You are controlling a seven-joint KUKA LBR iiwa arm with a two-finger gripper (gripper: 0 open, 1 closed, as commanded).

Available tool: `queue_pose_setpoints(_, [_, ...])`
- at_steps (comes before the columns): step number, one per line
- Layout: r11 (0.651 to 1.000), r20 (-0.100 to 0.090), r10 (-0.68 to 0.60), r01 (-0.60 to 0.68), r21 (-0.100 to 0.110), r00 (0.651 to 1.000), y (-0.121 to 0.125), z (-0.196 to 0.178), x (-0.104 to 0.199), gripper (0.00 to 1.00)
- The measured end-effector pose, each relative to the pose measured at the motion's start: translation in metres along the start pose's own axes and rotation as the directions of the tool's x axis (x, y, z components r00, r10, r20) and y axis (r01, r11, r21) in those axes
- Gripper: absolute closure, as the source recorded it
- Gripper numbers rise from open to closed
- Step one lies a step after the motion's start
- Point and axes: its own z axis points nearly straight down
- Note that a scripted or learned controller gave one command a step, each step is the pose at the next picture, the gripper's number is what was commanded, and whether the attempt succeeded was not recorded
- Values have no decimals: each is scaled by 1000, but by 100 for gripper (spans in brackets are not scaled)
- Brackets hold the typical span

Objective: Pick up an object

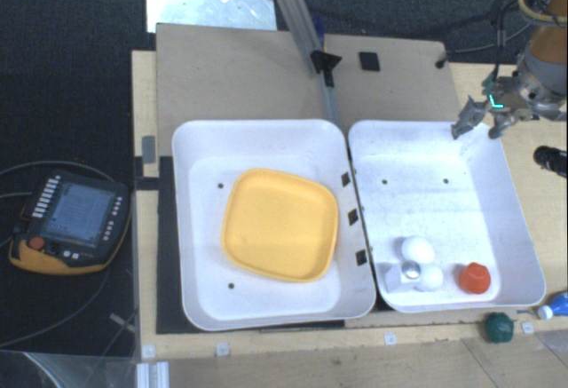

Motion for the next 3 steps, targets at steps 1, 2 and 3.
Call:
queue_pose_setpoints(1, [1000,0,0,0,0,1000,0,0,0,0])
queue_pose_setpoints(2, [1000,-1,-1,1,3,1000,3,43,4,0])
queue_pose_setpoints(3, [1000,-1,1,-1,5,1000,4,100,-4,0])
